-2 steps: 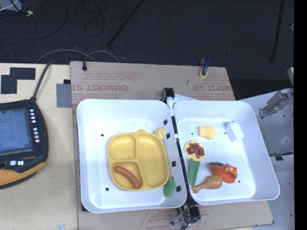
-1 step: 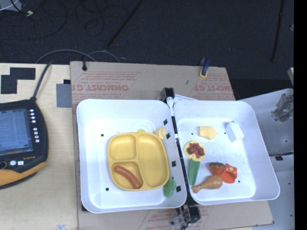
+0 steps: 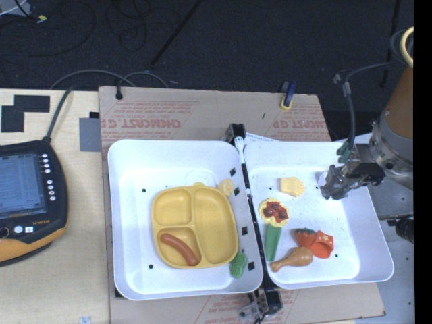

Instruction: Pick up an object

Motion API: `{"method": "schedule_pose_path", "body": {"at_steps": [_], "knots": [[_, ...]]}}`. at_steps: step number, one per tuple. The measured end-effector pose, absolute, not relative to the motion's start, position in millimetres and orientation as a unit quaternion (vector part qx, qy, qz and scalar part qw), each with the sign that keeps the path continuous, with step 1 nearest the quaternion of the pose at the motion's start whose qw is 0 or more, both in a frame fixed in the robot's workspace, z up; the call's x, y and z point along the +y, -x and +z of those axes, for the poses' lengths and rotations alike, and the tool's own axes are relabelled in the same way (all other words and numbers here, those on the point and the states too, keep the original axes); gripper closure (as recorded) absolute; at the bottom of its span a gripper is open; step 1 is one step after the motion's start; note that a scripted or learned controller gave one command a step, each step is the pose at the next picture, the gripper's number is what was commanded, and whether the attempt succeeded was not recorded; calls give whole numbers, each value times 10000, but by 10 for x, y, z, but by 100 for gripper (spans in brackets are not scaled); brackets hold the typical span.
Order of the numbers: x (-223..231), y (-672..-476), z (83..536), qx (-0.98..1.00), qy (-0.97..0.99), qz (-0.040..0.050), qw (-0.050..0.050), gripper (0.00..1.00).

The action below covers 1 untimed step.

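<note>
The arm (image 3: 398, 123) is seen entering from the right edge, its orange band uppermost and its grey wrist angled down and leftward over the upper right corner of the right bin (image 3: 368, 265). The gripper (image 3: 331, 184) is positioned above the bin's right-hand floor, pointing left; whether its jaws are spread or pressed together cannot be told, as the dark fingers merge with the wrist body. Nothing is seen held between them.

The left bin (image 3: 135, 248) carries a yellow divided tray (image 3: 199, 214), in whose lower compartment a sausage (image 3: 179, 247) is laid at a slant. A green piece (image 3: 237, 268) is lodged at the left bin's lower right edge, just beside the divider.

In the right bin the candidate objects are grouped left of centre, apart from the gripper. A drumstick (image 3: 293, 258) lies lowest, touching a red item (image 3: 316, 241) above and to its right. A green stick (image 3: 272, 241) stands just left of these, below a round yellow-and-red piece (image 3: 274, 211). A pale yellow wedge (image 3: 292, 186) lies nearest the gripper, near it but not touching.

A handheld pendant (image 3: 27, 194) rests on the bench at the left.
</note>
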<state>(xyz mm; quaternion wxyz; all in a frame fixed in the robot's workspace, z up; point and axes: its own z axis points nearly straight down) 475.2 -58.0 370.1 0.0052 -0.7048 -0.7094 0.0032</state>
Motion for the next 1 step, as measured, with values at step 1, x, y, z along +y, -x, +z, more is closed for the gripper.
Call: {"method": "schedule_pose_path", "body": {"at_steps": [1], "knots": [[221,-4758,3683,-7102,7040,10,21,100]]}}
